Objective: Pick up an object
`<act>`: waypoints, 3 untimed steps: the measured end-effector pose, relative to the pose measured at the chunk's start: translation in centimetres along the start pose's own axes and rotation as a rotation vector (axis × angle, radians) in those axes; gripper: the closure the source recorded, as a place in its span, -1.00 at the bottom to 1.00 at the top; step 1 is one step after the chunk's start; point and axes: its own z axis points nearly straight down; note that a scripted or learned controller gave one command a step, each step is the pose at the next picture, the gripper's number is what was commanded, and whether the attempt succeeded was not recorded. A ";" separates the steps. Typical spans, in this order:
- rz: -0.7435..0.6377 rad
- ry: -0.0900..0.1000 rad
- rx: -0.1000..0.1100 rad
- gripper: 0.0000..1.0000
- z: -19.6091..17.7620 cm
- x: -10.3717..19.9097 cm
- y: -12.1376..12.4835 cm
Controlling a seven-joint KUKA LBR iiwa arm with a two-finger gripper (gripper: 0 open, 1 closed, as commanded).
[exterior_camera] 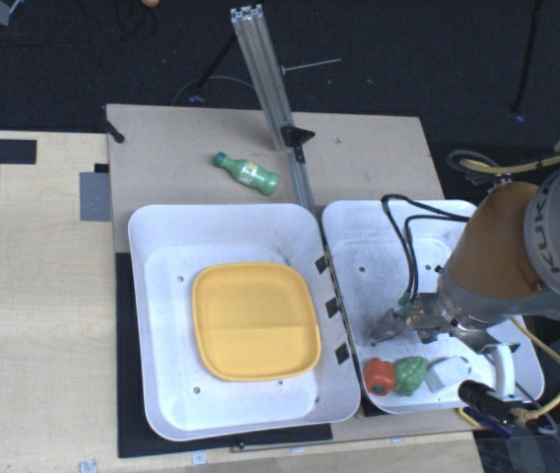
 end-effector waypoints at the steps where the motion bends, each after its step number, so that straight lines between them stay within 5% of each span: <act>1: 0.003 -0.001 -0.005 1.00 -1.3 -0.1 0.1; 3: 0.001 -0.002 -0.011 1.00 -12.6 -1.2 0.5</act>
